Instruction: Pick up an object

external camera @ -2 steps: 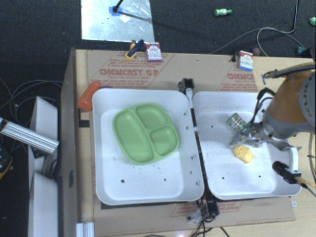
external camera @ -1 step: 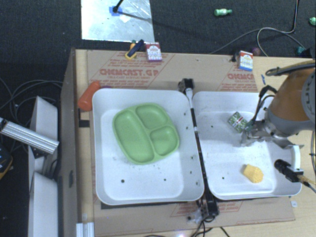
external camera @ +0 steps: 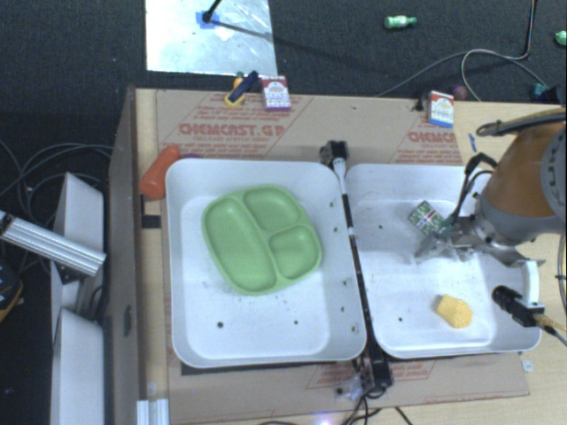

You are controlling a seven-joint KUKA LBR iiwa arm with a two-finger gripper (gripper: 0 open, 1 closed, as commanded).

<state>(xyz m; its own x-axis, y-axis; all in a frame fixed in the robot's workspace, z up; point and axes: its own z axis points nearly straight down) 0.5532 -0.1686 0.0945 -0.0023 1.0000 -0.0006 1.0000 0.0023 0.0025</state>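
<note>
The grey arm [external camera: 532,184] with its orange band reaches in from the right, partly cut off by the frame edge, over the right bin [external camera: 390,326]. In the left bin [external camera: 190,326] lies a pale green divided tray [external camera: 261,237] with three compartments. Near the right bin's front sits a small yellow lumpy object [external camera: 454,311], well apart from the gripper [external camera: 440,239]. A small green-and-white patterned packet [external camera: 427,217] lies just beside the gripper, possibly touching; the gripper's state cannot be told.
</note>
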